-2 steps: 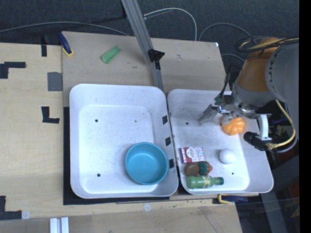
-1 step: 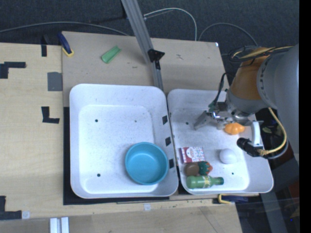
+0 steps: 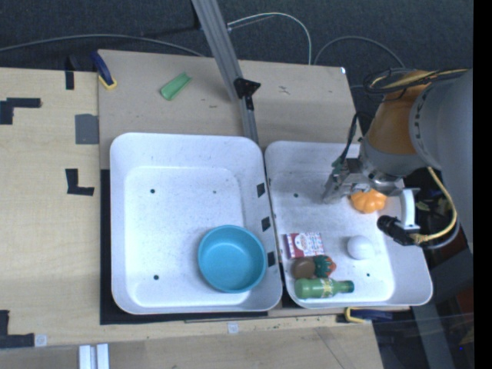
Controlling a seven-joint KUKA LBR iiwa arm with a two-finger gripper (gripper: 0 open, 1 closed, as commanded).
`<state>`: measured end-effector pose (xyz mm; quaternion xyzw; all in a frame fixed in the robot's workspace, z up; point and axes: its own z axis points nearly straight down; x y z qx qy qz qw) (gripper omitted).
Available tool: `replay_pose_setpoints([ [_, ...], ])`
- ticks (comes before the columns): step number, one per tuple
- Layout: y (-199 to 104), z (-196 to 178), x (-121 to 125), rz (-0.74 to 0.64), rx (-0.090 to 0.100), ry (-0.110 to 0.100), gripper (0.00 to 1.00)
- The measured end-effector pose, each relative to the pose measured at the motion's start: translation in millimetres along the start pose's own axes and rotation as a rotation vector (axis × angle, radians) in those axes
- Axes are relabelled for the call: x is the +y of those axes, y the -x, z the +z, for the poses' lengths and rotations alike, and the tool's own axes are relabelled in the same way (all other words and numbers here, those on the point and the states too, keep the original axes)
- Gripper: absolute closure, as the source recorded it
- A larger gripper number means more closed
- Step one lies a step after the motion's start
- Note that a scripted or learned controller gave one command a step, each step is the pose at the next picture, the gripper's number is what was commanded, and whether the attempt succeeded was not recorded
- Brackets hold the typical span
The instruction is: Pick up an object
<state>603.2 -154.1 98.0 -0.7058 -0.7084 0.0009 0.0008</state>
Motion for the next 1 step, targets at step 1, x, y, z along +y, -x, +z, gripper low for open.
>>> replay_pose_setpoints([
  [1, 0.2, -63.7, 1.3, 0.002, -0.001, 0.007, 1.00],
])
